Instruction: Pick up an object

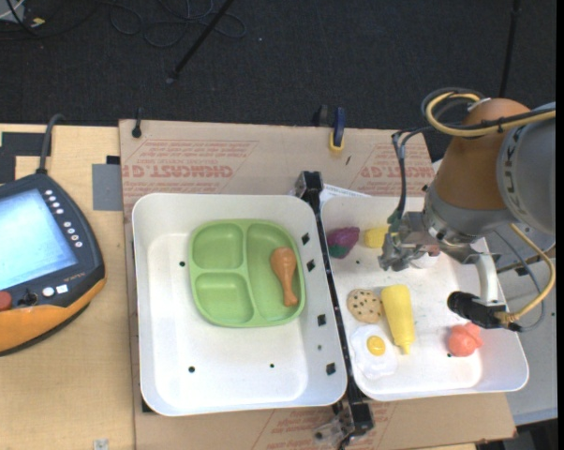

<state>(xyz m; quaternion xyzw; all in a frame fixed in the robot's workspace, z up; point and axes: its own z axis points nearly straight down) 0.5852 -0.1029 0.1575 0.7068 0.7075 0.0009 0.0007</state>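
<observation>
Gripper [401,254] hangs just above the yellow bottle [398,316] in the right bin [507,375]; its opening I cannot tell. I'd centre over the bottle's long axis, then descend straight, avoiding the cookie [363,304] beside it.

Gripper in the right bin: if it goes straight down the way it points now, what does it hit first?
Most likely bare floor of the right bin. The gripper hangs over a gap between the small yellow piece and the yellow bottle. Depth is hard to judge from this slanted view, so it could clip the bottle's top.
</observation>
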